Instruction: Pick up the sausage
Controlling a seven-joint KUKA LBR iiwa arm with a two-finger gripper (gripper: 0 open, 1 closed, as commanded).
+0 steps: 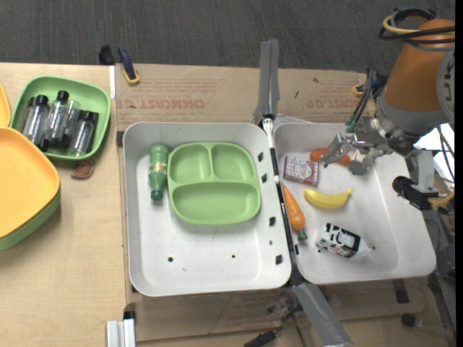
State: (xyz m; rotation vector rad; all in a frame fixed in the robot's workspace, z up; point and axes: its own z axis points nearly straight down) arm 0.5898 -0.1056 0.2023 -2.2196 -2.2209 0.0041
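Left bin (145, 266) holds green tray (214, 182), three compartments, with green bottle (157, 170) lying just beside tray's left edge. Right bin (405, 259) holds arm (419, 71) reaching in at upper right, gripper (351, 150) low over bin's top area; finger spread unclear, cannot tell grip. Banana (328, 197) mid-bin. Carrot (293, 210) along left wall. Pink packet (300, 169) above banana. Black-white carton (341, 241) below banana. Sausage (319, 155), reddish, partly hidden, just beside gripper's left.

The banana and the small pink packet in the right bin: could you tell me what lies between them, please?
In the camera view, bare white bin floor separates the banana from the pink packet; nothing lies in that gap.
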